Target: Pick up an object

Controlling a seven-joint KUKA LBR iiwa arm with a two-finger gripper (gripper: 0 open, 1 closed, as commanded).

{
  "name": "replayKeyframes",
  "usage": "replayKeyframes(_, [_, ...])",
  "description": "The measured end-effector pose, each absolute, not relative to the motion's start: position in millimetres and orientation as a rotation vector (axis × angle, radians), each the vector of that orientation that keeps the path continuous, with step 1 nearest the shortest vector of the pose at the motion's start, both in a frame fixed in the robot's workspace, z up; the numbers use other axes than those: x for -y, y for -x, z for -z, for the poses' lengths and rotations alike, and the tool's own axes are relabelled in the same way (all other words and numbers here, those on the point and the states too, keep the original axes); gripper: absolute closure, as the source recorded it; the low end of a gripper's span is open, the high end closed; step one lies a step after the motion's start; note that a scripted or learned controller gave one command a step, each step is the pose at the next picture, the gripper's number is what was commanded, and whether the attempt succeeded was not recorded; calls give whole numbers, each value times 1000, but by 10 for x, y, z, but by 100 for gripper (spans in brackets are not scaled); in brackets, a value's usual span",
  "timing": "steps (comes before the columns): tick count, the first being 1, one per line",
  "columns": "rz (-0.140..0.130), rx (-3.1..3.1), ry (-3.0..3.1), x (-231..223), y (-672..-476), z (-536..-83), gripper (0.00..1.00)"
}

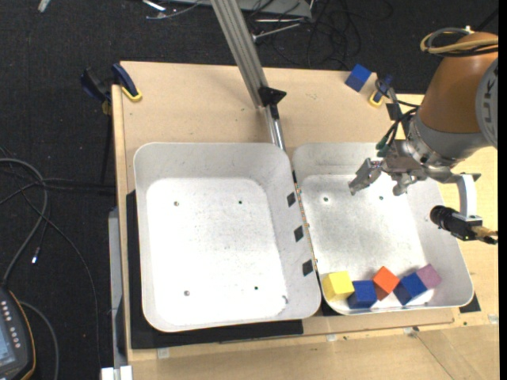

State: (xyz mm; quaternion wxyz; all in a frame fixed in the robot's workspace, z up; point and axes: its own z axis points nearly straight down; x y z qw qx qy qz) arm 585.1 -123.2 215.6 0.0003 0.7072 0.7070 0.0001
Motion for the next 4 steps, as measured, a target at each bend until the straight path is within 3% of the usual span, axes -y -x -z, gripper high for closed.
replayKeyframes(1, [9,-2224,-2230,1252,-5390,-991,0])
replayKeyframes(2, [-1,-2220,-2223,1003,-4917,-957,0])
replayKeyframes(3, [-6,-2216,-2212,1505,-5344,-2461,0])
replayKeyframes(4, [4,-2233,-2219,945,-5088,-1921,0])
